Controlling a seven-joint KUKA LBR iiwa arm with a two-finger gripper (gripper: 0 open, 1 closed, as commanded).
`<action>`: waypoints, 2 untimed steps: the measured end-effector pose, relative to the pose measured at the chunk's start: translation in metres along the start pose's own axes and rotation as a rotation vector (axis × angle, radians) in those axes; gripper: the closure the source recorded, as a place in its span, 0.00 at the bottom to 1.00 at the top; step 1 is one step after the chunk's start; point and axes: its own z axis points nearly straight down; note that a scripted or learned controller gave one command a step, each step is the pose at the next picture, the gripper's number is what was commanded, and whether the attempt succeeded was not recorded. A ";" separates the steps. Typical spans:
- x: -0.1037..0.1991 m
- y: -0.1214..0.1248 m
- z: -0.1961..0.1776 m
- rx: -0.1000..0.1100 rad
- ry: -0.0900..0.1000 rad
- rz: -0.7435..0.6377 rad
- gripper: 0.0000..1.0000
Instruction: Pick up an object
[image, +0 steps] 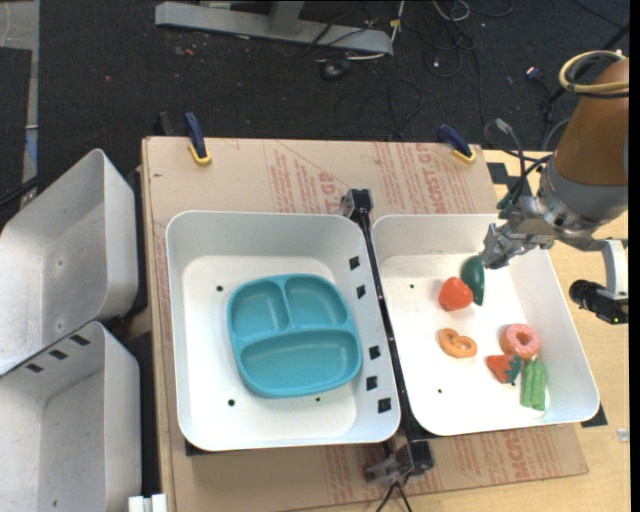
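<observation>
Right, gripper (497, 250) low over right bin (572, 330), at dark green piece (473, 279) beside tomato (455, 294); grip state: cannot tell. Best descend straight, centre on green piece, avoid nudging tomato, close firmly before lifting.

1. One fixed camera, mounted above my bench (300, 165), looking down at a slant.
2. It faces the bench's far edge; dark floor with cables fills the top of frame.
3. Mid-range: both white bins fit whole, left bin (190, 330) and right bin (570, 340) side by side.
4. My arm (590, 150) enters from frame right.
</observation>
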 end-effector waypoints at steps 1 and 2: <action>0.042 0.012 0.005 0.002 -0.001 0.001 1.00; 0.098 0.025 -0.005 0.001 0.000 0.001 1.00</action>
